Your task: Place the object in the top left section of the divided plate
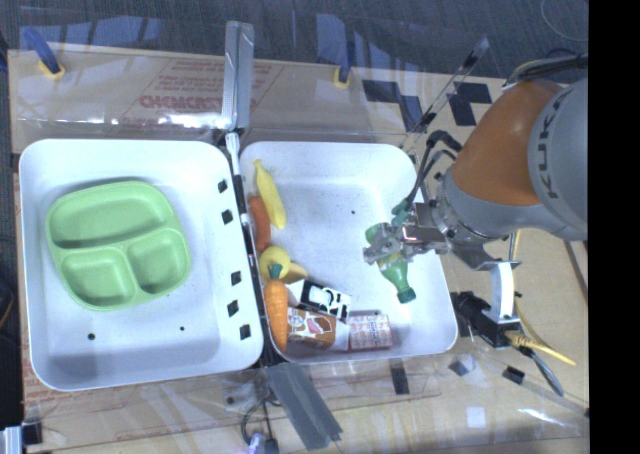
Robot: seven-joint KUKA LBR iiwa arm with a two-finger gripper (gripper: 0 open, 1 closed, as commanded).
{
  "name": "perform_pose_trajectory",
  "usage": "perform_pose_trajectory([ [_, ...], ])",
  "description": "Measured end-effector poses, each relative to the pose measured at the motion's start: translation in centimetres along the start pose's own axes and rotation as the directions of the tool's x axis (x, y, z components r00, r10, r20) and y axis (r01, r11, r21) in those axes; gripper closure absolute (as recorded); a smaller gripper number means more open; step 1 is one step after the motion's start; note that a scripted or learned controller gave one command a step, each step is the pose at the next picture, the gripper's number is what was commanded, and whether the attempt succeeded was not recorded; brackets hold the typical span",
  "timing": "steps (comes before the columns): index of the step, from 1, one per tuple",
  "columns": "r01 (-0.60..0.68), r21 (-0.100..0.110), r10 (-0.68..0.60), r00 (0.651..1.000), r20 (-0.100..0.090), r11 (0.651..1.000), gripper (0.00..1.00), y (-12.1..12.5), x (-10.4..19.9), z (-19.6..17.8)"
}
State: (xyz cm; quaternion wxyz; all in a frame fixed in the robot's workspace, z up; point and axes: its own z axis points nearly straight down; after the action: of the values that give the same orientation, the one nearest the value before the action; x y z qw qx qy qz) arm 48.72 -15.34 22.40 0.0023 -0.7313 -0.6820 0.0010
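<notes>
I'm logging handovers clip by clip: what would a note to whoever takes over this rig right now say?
Gripper: over the right bin, at a green bottle; whether it is held cannot be told.
Divided plate: green, in the left bin, nothing in any section.
Other items along the right bin's left and bottom edges: banana, carrots, packets.
Done: no placement yet.
Left: carry an object to the plate's top left section.
</notes>
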Motion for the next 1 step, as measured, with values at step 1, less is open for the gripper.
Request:
perform_pose_trajectory([
  [1, 0.054, 0.000, -0.054, 0.999, 0.001, 0.999, 1.00, -0.76, 8.45, 2.71],
])
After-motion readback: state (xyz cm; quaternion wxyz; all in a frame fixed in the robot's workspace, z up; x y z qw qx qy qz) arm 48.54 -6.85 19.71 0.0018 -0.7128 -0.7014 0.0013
